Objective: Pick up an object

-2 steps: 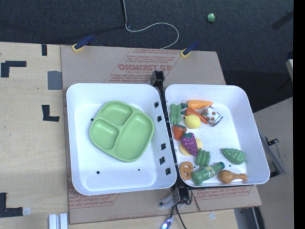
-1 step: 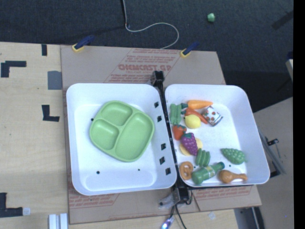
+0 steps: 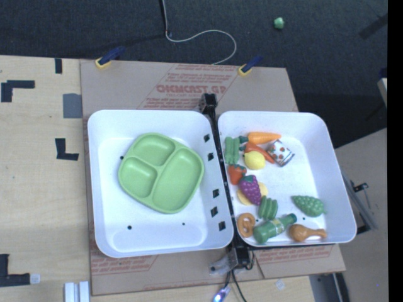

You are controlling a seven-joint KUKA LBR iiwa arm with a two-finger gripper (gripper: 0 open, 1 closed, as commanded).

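Note:
The right bin point(image 3: 327, 168) holds a scatter of toy food along its left and lower parts. An orange carrot point(image 3: 263, 137) lies at the top, with a small red and white carton point(image 3: 280, 153) just below it. A yellow lemon point(image 3: 254, 161) and green pods point(image 3: 232, 148) sit near the divider. Purple grapes point(image 3: 250, 189) lie in the middle. A dark green leafy piece point(image 3: 308, 205), a green bottle point(image 3: 272, 228), a pretzel point(image 3: 246, 223) and a brown drumstick point(image 3: 305, 233) lie along the lower edge.
The left bin point(image 3: 110, 231) holds a light green divided plate point(image 3: 162, 172). Both bins rest on a cardboard sheet point(image 3: 189, 83) held by clips. A white cable point(image 3: 201, 36) loops over the dark floor behind, where a small green ball point(image 3: 278, 22) lies.

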